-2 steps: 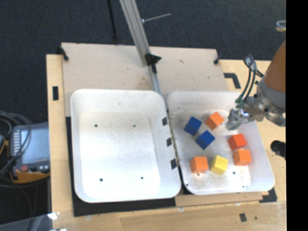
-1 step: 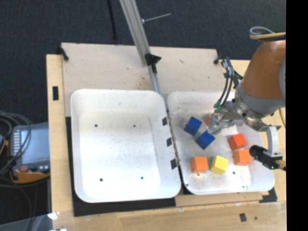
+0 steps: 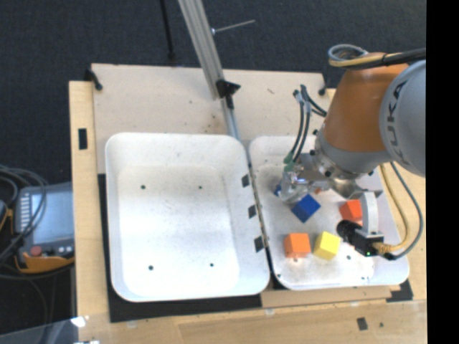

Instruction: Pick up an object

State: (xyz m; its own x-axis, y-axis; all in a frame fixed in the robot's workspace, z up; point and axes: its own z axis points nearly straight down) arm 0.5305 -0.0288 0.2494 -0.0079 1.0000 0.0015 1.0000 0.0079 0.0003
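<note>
hand (image 3: 290, 186), grip state unclear, hovers beside the blue cube (image 3: 306, 208) in the right bin (image 3: 276, 149); a misaligned descent could nudge it away.

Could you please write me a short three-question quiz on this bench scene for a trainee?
1. True or false: the small blue cube lies in the right-hand shallow white bin.
2. How many small blocks lie in that bin?
3. Which block lies nearest the two-finger gripper: A the yellow cube, B the blue cube, C the orange cube?

Key: 1 true. 2 four: blue, yellow, orange, and a red-orange block partly hidden by the arm. 3 B.
</note>
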